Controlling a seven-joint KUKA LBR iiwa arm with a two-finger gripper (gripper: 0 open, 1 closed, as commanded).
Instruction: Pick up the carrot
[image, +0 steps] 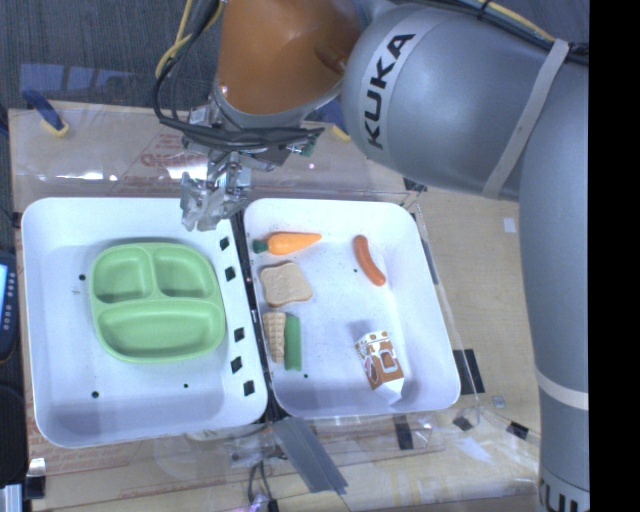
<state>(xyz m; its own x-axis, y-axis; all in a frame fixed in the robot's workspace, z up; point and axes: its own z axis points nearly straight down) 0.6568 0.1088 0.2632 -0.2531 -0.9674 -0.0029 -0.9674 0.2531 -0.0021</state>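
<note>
The gripper (207, 205) is small, shiny and made of metal. It hangs from the big grey arm (470, 110) with its orange band (270, 50), over the top edge of the left bin (40, 330), close to the wall between the two bins. I cannot tell if it is wide or narrow, and nothing shows in its grasp.

The carrot (290, 242) lies just to the right of the gripper and a little lower in the view, in the top left corner of the right bin (435, 320). It is one carrot, orange, smooth and pointy, with a small green end facing the gripper. It lies flat and apart from the gripper.

Below the carrot, further from the gripper, is one slice of bread (285, 284), tan and squarish. Below that is one bumpy yellow cone (273, 335) touching one straight green stick (293, 341).

Well to the right of the gripper is one sausage (369, 260), reddish, smooth and bent a bit. Far down and right is one small carton (381, 362), brown and white.

Just below the gripper, in the left bin, is one green plate (157, 300). It looks like smooth plastic, has round corners and has three parts.

There are two bins, white and shallow, side by side.
</note>
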